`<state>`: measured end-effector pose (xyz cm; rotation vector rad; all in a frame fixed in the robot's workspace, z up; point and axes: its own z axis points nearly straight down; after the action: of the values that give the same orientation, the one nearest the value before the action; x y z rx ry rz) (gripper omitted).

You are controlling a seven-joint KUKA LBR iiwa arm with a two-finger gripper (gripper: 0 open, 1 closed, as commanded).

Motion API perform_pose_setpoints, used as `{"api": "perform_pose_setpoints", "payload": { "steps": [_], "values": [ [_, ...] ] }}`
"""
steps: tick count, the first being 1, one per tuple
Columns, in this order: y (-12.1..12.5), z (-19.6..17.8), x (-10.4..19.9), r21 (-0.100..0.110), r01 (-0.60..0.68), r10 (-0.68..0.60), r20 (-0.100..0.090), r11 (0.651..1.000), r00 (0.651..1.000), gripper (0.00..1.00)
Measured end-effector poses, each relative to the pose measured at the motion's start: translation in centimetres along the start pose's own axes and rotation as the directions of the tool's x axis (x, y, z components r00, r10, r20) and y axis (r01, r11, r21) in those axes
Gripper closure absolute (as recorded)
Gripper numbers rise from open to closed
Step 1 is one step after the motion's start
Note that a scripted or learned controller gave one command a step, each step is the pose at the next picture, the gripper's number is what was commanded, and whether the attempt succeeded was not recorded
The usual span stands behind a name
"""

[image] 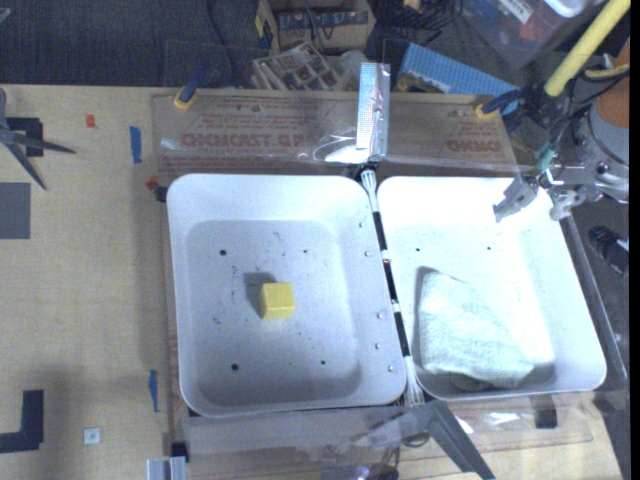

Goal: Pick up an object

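Observation:
A small yellow cube [278,300] lies in the middle of the left bin [200,208]. A folded white cloth [475,333] rests in the near half of the right bin [440,203]. My gripper [535,202] hangs over the far right corner of the right bin, well away from both the cloth and the cube. Its two fingers are spread apart, the left fingertip [508,202] pointing down at the bin floor, and nothing is between them.
The arm's wrist [600,173] comes in at the right edge. A cardboard wall [300,128] and a shiny upright divider [372,108] stand behind the bins. A raised ridge [385,268] separates the two bins. Cables and boxes clutter the back.

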<state>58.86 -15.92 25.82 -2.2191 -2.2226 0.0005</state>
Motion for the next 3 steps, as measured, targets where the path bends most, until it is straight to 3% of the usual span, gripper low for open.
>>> {"api": "perform_pose_setpoints", "payload": {
  "steps": [3],
  "values": [
    [0.00, 0.00, 0.00, 0.000, 0.000, 0.000, 0.000, 1.000, 1.000, 0.00]
  ]
}}
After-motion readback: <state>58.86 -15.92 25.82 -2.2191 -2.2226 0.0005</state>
